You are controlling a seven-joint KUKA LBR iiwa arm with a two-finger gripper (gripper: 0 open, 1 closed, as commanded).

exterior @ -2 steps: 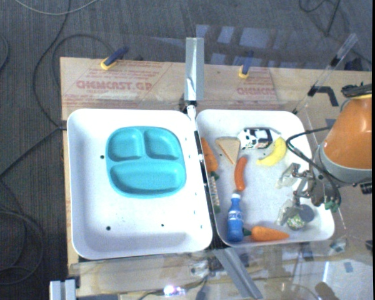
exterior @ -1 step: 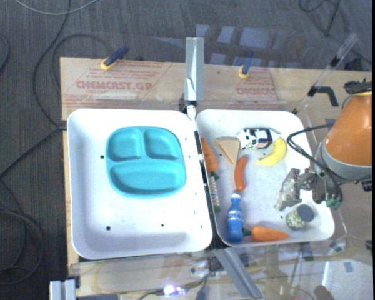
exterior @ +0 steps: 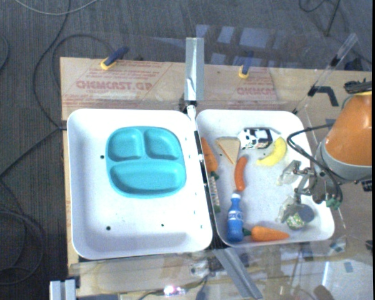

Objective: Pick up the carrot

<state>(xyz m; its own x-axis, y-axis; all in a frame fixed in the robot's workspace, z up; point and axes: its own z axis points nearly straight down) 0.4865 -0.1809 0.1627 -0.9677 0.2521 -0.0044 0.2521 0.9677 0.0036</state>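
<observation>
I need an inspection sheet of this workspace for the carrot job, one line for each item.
Surface: two white bins side by side, left bin and right bin, on a brown board.
Job's things: carrot lying near the right bin's front edge; a second carrot at its middle; a third orange piece by its left wall.
Clutter: blue divided tray in the left bin; blue bottle, banana, tan wedge, black-and-white toy in the right bin.
Grippers: claw over the right bin's right side, apart from the carrots.
Cables: several on the floor.
Surroundings: dark carpet, yellow clamps.
</observation>
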